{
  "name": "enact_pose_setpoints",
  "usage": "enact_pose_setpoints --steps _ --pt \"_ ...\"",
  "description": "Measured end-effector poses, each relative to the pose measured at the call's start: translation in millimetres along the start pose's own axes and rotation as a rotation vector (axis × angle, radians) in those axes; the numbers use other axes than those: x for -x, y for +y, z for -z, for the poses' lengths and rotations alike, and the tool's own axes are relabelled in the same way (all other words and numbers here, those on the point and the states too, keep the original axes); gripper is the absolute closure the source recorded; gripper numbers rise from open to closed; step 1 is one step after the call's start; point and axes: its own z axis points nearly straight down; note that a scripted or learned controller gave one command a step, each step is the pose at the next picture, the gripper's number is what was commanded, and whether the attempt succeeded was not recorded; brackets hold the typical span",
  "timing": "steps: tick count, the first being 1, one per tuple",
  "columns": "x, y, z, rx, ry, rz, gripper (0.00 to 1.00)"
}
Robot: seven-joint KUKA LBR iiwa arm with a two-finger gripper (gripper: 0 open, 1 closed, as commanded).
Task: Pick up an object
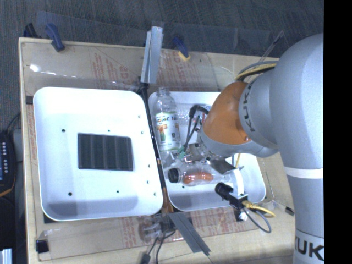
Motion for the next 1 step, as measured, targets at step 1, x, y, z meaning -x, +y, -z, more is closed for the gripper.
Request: enact_pose_setpoints --steps 1 --pt "-0.1 -1.1 9.5 -0.006 0.004 0.003 1.00"
